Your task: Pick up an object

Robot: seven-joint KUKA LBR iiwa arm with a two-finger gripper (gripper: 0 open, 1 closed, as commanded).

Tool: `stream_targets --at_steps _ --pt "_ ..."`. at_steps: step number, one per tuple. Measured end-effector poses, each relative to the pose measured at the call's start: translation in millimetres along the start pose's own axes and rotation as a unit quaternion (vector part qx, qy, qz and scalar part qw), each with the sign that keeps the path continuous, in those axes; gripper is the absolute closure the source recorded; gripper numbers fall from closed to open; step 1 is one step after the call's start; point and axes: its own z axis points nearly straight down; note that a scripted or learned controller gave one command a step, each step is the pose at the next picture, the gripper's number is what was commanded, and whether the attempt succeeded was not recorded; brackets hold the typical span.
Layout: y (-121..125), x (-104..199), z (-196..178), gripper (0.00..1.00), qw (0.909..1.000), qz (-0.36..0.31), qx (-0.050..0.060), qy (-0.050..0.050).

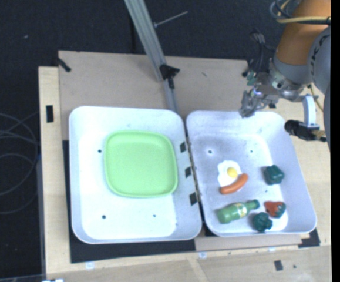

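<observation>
The right bin (216, 131) holds a fried egg (229, 171), a sausage (234, 184) just below it, a green bottle (236, 211), a dark green block (273, 174), a red and green piece (275, 208) and a teal piece (261, 221). My gripper (249, 107) hangs over the bin's back rim, well above and behind these objects. Nothing shows between its fingers.
The left bin (87, 157) carries a light green plate (140, 163). A grey pole (149, 34) slants down to the gap between the bins. The arm's orange band (302, 31) is at the upper right. Cables lie at the far left.
</observation>
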Motion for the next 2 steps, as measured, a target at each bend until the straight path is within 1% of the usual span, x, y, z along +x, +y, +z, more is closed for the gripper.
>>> stream_targets --at_steps 1,2 --pt "-10.7 43.0 -12.0 1.0 1.0 -0.001 -0.001 0.0" --pt "-18.9 93.3 -5.0 1.0 1.0 -0.002 -0.001 0.001"
